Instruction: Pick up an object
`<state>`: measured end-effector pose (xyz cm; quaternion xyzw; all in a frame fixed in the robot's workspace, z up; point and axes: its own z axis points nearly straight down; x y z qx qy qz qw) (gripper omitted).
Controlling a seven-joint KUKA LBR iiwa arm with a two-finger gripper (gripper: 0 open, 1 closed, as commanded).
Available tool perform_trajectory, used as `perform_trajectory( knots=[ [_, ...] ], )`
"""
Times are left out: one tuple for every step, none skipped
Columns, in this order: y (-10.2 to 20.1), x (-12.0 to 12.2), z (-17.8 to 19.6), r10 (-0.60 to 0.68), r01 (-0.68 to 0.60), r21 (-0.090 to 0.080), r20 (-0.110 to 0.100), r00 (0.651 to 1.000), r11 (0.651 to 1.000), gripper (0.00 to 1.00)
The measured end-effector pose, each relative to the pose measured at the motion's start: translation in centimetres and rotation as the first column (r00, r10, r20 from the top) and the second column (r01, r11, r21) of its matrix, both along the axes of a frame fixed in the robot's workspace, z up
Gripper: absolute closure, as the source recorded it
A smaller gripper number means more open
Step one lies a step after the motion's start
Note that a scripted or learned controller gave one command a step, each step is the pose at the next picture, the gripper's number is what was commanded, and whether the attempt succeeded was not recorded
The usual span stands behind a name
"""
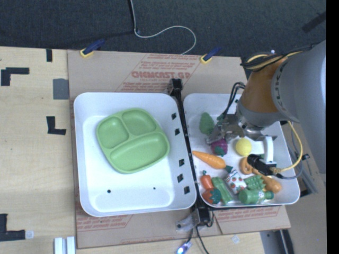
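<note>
2 white bins side by side, with the arm (275, 89) reaching into the right bin (290, 194) from 3 o'clock.

The gripper (220, 134) is low over the upper-left part of the right bin, just above a purple toy (219, 147) and at 3 o'clock of a dark green toy (206, 123); whether it is wide, narrow or holding anything cannot be told from this angle. At 3 o'clock of the purple toy lies a yellow ball (243, 146). A toy carrot (209, 159) lies at 7 o'clock of the gripper, near the bin's left wall. More small toys crowd the bin's 6 o'clock edge, among them a red piece (206, 182) and a green knobbly piece (253, 183). The left bin (87, 157) holds a green divided plate (132, 139) with 3 compartments, lying flat toward its 12 o'clock half.
</note>
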<state>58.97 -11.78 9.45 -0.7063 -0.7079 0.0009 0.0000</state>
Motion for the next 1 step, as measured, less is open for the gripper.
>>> perform_trajectory(
  knots=[
    [9.22, 3.84, 9.63, 0.010, -0.010, 0.004, 0.012, 1.000, 1.000, 1.00]
  ],
)
